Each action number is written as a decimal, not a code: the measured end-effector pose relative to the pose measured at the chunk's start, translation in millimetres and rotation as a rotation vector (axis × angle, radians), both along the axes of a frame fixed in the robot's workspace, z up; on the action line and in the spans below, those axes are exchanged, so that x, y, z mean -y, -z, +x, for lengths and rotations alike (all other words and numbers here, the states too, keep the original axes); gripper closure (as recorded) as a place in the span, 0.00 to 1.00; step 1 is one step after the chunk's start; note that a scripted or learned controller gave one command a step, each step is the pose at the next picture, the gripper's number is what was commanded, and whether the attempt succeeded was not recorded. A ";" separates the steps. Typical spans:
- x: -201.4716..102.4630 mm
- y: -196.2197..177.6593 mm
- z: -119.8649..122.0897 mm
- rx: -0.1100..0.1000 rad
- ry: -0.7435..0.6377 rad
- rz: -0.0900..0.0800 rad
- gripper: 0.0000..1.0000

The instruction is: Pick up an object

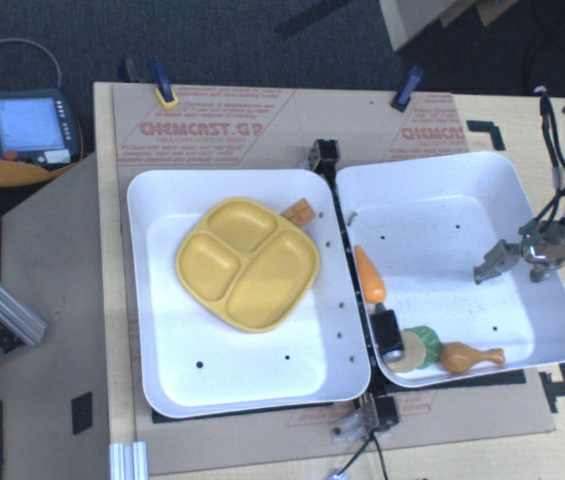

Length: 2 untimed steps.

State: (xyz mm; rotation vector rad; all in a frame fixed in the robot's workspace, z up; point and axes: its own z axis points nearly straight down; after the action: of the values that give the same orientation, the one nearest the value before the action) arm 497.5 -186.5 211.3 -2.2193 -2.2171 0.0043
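Claw (507, 261) is sitting at the right side of the right bin (462, 183), low over bare white floor. I can make out metal prongs sticking out toward the left, but honestly can't tell if they're spread or pinched together, it's too small and cluttered over there. Nothing looks to be between them.

All the grabbable stuff in that bin is bunched along the left wall and the near corner: an orange carrot (369, 275) lying along the divider, a black block (386, 332) just below it, then a green piece (426, 341) with a tan disc (409, 353) overlapping it, and a brown drumstick (470, 355) right beside those. The left bin (162, 368) has a yellow divided plate (248, 264) with a small brown block (298, 212) poking out behind it.

My pick would be the drumstick: it's nearest the claw and has open floor on its far side. Line up across its thin neck, come straight down, and stay off the green piece. The carrot hugs the wall, so a prong could jam there.
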 end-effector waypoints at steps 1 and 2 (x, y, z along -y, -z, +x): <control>0.0 -1.8 1.2 0.004 -0.001 -0.001 0.00; -4.0 57.1 -3.1 0.003 0.000 -0.001 0.00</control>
State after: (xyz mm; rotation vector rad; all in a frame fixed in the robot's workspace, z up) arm 494.4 -182.5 154.2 -2.2210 -2.2195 0.0010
